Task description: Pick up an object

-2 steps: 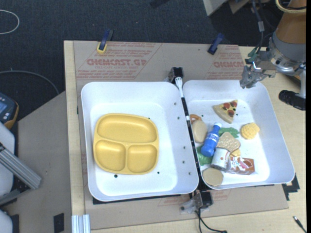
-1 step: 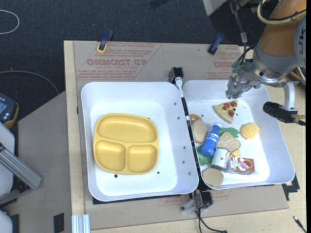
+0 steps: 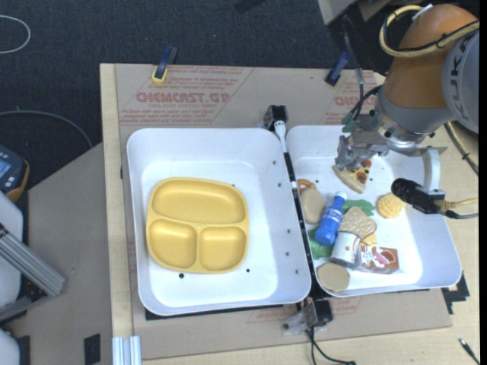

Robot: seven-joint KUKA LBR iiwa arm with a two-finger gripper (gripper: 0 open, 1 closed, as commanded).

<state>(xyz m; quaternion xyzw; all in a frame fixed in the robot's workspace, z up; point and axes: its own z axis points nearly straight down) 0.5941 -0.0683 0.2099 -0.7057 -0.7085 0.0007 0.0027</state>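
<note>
The gripper point(image 3: 354, 158) hangs low over the back of the right bin point(image 3: 434, 268), right at a pizza slice point(image 3: 356, 175) that lies on the bin floor. Whether its jaws are released or clenched cannot be told from this slanted view; the metal tip hides the gap, and nothing is clearly seen between them. The slice (pale crust, red and dark specks on top) sits partly under the tip, touching or nearly touching it.

The arm point(image 3: 426, 59) comes in from the right, its orange band above the wrist.

Further forward in the right bin is a loose heap: a blue bottle point(image 3: 330, 220) tilted in the middle, a tan oval piece point(image 3: 311, 203) just left of it, a cracker point(image 3: 358, 221) just right, a round yellow cookie point(image 3: 389, 205) further right, a silver can point(image 3: 344, 249) below the bottle, a red-and-white packet point(image 3: 378, 258) beside the can, and a tan disc point(image 3: 332, 277) at the front. A bit of green point(image 3: 358, 204) shows between bottle and cookie.

The left bin point(image 3: 144, 280) holds a yellow divided plate point(image 3: 198, 225) with three compartments, lying flat.

Both bins rest on a brown board point(image 3: 228, 90) with two clamps at its far edge.
</note>
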